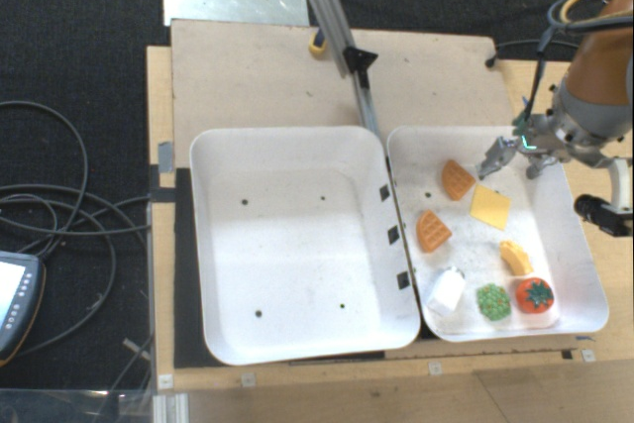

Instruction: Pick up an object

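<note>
Your pincer hangs at the two o'clock corner of the right bin, over its far rim; its two fingers stand apart, one reaching toward nine o'clock and the other toward six, and you can see nothing between them; it has hold of no object. The arm comes in from three o'clock, its orange band sitting just above the grey wrist.

You will find every candidate object in the right bin; a waffle-like orange piece lies at about eleven o'clock in that bin, just at nine o'clock of the pincer and apart from it; a flat yellow square sits near the bin's middle, toward seven o'clock of the pincer; a second orange waffle piece lies at nine o'clock in the bin, near the dividing wall; a small yellow-orange lump rests toward four o'clock; along the near edge, from seven round to five o'clock, you have a white block, a green bumpy ball and a red tomato-like toy with a green top; the green one and the red one lie just beside each other.

The left bin lies at nine o'clock of the right one, their walls touching; a grey pole slants down from twelve o'clock to the point where the bins meet.
</note>
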{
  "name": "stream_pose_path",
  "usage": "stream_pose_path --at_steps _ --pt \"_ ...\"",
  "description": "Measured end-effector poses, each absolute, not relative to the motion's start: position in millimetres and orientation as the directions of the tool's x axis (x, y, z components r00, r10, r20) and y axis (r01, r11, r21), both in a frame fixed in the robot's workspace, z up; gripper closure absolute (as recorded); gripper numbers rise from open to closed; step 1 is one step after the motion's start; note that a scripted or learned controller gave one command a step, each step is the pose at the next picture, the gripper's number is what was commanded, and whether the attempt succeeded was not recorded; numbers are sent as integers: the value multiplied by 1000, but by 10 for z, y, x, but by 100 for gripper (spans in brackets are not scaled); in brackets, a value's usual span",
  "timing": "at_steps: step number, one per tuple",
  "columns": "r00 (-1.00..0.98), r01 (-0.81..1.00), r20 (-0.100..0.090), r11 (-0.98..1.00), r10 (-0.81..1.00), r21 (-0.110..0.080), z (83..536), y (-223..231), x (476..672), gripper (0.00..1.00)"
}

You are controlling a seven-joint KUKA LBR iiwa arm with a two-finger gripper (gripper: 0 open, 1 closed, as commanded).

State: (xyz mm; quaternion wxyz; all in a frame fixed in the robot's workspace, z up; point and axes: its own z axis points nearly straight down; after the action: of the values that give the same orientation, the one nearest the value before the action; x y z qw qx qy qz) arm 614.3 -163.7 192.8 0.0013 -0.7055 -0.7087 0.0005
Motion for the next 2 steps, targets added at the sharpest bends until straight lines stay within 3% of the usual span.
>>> stream_pose_path --at_steps 1,2 --pt "-6 1000 0 6 1000 1 1949 -1638 6151 0" --pt "-7 1000 0 7 1000 -2 1533 -1611 6175 0"
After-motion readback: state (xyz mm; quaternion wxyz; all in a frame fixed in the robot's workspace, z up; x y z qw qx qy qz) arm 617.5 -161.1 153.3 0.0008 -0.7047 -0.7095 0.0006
